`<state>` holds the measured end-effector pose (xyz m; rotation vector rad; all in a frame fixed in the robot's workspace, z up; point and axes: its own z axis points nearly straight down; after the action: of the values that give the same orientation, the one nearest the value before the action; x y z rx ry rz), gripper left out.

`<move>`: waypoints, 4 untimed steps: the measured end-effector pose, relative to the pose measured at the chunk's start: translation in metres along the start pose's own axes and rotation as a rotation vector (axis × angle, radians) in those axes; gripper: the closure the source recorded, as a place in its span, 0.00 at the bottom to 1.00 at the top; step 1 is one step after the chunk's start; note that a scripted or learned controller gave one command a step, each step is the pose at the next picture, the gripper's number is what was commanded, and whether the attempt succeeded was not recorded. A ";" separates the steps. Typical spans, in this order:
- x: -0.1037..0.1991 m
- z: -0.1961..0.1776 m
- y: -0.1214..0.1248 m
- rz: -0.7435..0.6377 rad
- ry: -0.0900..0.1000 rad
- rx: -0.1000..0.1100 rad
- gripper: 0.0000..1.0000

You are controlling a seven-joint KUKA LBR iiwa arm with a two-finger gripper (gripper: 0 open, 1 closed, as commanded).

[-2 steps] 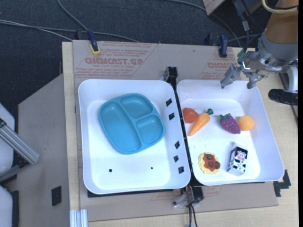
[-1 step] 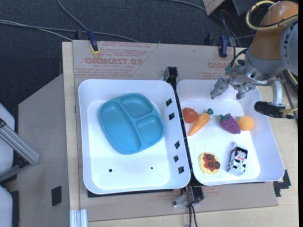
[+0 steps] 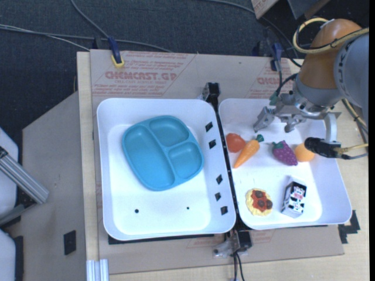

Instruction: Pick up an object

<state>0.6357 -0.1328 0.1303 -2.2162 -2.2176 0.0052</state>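
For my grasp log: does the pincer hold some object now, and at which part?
Nothing is held. The pincer hangs open above the right bin, with no toy between its fingers.

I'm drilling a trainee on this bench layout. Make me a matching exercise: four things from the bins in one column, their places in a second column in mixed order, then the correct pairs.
Column one
1. blue three-compartment plastic plate
2. orange toy carrot with green top
3. purple toy grape bunch
4. black-and-white toy milk carton

Column two
A. near right corner of the right bin
B. alone in the left bin
C. middle of the right bin, below the gripper
D. right bin, next to the red toy by the divider

Pairs: 1-B, 2-D, 3-C, 4-A
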 end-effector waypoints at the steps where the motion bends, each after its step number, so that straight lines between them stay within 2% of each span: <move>1: 0.000 -0.015 0.002 0.000 -0.001 -0.008 1.00; 2: -0.004 -0.079 0.000 0.000 -0.004 -0.015 1.00; 3: -0.004 -0.091 0.001 0.000 -0.003 -0.010 1.00; 4: 0.054 -0.083 -0.004 -0.005 0.001 -0.004 1.00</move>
<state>0.6319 -0.0794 0.2129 -2.2120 -2.2244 -0.0004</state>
